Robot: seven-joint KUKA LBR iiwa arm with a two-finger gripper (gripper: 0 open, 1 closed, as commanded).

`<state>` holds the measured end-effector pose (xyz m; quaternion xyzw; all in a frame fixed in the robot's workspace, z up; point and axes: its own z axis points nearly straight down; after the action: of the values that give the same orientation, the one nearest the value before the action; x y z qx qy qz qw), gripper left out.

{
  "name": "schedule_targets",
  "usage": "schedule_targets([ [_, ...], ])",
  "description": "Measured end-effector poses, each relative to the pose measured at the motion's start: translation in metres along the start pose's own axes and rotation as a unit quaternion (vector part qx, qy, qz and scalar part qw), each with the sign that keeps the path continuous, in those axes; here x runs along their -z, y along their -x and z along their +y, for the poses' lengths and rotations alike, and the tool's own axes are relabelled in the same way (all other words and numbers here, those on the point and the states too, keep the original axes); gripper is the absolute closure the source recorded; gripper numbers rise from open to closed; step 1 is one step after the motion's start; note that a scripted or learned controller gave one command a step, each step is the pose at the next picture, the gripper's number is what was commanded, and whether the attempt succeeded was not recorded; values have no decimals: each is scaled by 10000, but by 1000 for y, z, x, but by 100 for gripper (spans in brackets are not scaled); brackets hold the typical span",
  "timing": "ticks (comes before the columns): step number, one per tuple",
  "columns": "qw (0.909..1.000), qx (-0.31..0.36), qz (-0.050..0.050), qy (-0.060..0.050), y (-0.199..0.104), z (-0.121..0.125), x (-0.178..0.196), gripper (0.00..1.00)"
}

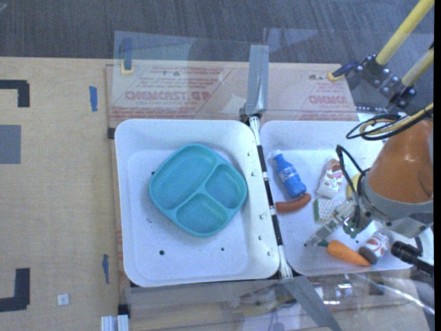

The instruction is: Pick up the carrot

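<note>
The carrot (pixel 348 254) lies at the right bin's (pixel 303 257) front edge, beside a small can (pixel 376 246); the gripper (pixel 335 227) hangs just above it, fingers apart, holding nothing; farther back lie a sausage (pixel 293 203) and a blue bottle (pixel 289 176); a teal plate (pixel 198 189) fills the left bin (pixel 138 150).

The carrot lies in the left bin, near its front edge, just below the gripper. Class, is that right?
Not quite. The carrot lies in the right bin, not the left; the left bin holds the blue plate. The rest stands: it is near the front edge, just below the gripper. The camera view shows this.
</note>
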<state>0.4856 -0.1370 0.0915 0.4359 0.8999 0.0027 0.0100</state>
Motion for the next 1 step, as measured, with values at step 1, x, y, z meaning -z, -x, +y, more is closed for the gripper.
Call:
schedule_targets([
  [1, 9994, -331, 66, -61, 22, 74, 51, 0],
])
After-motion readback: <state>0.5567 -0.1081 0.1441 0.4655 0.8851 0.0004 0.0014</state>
